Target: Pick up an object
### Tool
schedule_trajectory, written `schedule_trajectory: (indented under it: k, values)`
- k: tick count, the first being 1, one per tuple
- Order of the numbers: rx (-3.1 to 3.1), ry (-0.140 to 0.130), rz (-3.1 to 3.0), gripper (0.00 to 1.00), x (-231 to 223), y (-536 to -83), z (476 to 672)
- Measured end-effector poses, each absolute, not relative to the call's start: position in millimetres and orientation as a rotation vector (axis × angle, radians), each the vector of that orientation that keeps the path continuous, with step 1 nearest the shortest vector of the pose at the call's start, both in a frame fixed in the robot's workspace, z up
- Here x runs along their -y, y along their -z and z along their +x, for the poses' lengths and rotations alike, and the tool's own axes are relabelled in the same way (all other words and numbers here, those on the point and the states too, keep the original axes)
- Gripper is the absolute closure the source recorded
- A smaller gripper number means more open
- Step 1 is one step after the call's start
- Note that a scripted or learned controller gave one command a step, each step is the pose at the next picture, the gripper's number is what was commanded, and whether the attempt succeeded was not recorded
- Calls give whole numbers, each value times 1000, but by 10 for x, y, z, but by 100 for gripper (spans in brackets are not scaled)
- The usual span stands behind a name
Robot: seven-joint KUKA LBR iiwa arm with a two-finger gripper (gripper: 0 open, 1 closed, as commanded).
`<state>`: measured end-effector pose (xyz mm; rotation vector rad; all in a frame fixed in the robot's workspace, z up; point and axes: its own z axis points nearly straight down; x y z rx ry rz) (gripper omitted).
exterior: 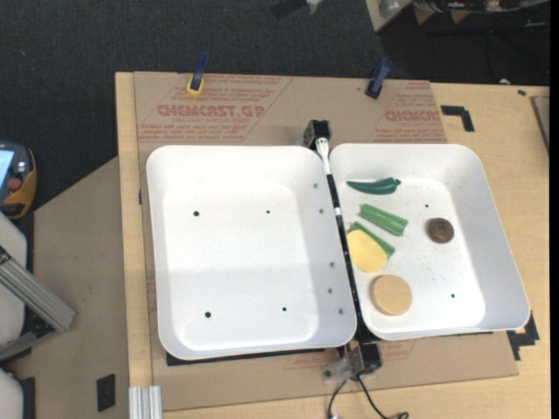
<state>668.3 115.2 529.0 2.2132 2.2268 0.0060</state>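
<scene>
Five objects lie in the right bin (489, 190), all in its left and centre portion.

A dark green chili pepper (376, 184) lies near the back, long axis roughly across the bin, its stem end to the right. In front of it, a light green cylinder (383, 219) lies on its side, slanted down to the right. A yellow piece with a green edge (367, 248) lies just in front of the cylinder (contact between them cannot be determined). A tan round disc (391, 294) lies flat nearest the front. A small brown round object (439, 230) sits apart, to the right of the cylinder.
</scene>
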Motion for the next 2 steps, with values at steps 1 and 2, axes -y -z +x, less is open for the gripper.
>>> schedule_trajectory:
  k: [1,2]
  values:
    - [-2229,-8,2212,0,-1788,-5353,6619]
    - [-2234,23,2223,0,-2263,-3782,6644]
